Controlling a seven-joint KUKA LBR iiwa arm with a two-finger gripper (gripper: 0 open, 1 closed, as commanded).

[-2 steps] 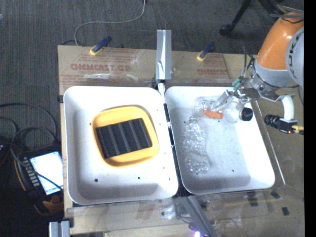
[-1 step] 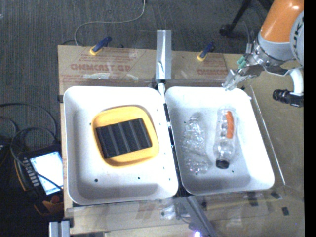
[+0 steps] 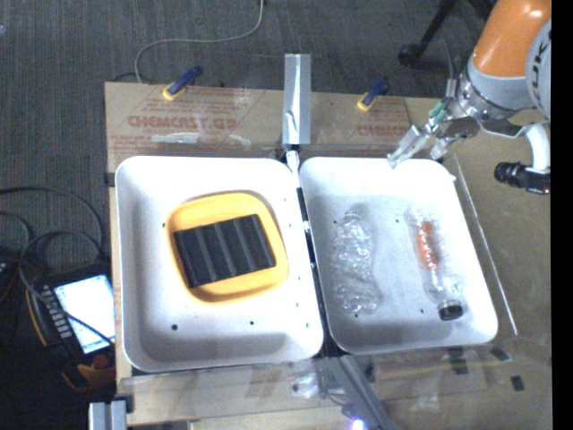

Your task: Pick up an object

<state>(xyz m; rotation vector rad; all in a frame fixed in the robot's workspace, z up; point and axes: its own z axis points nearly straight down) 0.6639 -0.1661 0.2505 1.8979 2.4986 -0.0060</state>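
Two white bins sit side by side on the surface. The right bin [image 3: 466, 240] contains a clear bottle [image 3: 432, 262] and crumpled plastic [image 3: 352, 262]. The gripper [image 3: 414, 147] hovers above its far rim, fingers spread, holding nothing.

Open floor separates crumpled plastic [image 3: 354, 262] and, seemingly, bottle [image 3: 433, 260].
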